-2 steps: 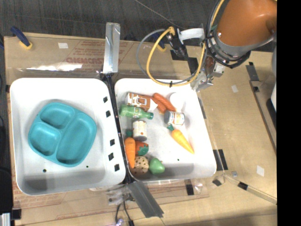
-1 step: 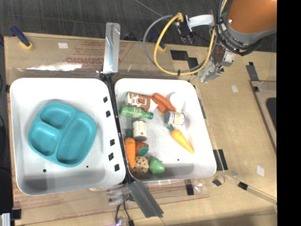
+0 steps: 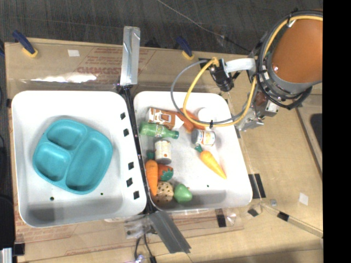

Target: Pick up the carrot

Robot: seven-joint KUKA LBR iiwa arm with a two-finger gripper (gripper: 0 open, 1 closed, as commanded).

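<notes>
A carrot (image 3: 211, 163) with a small green top lies in the right bin (image 3: 237, 171), near its right wall, pointing toward the front right. A second orange carrot-like piece (image 3: 151, 172) lies along that bin's left wall. My gripper (image 3: 254, 120) hangs just outside the right bin's right rim, up and to the right of the carrot, with nothing seen in it. The arm's orange band (image 3: 296, 48) is above it at the upper right.
The right bin also holds a small can (image 3: 204, 138), a green bottle (image 3: 158, 131), an orange-and-white box (image 3: 160, 117), an orange strip (image 3: 187, 121), a cylinder (image 3: 163, 150), a strawberry (image 3: 165, 173), a cookie (image 3: 164, 189) and a green pepper (image 3: 182, 193). A teal divided plate (image 3: 72, 155) sits in the left bin (image 3: 22, 114).
</notes>
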